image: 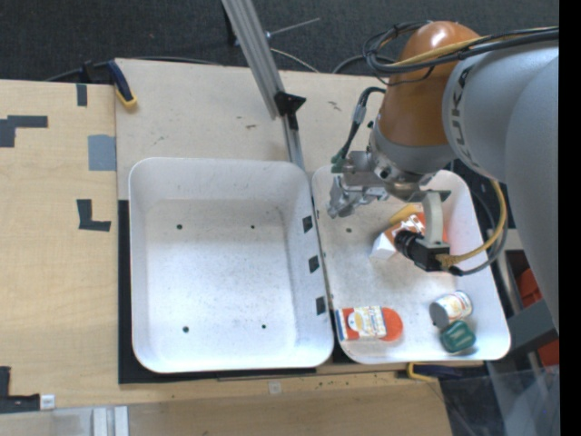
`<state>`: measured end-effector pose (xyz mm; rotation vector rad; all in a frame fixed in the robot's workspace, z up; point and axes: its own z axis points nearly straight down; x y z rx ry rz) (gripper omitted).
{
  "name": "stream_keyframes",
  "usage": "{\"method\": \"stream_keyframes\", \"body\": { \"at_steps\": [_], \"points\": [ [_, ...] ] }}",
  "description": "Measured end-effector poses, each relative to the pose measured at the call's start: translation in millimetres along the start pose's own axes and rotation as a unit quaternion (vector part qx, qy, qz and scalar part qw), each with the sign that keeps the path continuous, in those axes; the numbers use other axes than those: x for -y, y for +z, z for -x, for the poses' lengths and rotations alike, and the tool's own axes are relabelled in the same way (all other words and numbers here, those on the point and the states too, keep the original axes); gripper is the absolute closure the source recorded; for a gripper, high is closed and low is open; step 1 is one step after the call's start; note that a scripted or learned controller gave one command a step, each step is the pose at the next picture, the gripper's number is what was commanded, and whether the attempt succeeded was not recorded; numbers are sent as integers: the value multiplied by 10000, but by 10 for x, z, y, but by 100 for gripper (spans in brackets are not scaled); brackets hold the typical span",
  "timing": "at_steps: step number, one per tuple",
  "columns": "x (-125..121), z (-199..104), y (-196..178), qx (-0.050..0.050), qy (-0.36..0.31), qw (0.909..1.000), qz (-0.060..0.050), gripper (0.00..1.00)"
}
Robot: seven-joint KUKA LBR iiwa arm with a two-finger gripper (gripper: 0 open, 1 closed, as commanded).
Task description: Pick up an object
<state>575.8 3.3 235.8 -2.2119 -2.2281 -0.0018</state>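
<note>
While the gripper (pixel 340 203) hangs over the right bin's (pixel 349 257) far-left corner, we honestly can't tell how its jaws stand. Nearby we see an orange-white packet (pixel 399 234), an orange pouch (pixel 369 323), and a green-capped bottle (pixel 453 319).

Partly hidden beneath the arm's wrist (pixel 418 143): an orange-and-white object (pixel 397 239) just right of and below the gripper (pixel 340 200), its upper end covered. Too blurred to tell: the gripper's finger spacing. Cut off by the right edge: the arm's grey body. Unreadable: the label on the orange packet (pixel 369 323) well below the gripper.
</note>
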Motion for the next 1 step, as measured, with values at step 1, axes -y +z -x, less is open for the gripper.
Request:
{"method": "stream_keyframes", "body": {
  "at_steps": [1],
  "points": [
    [-22, -621, 1, 1, -5, 10000, -5, 100]
  ]
}}
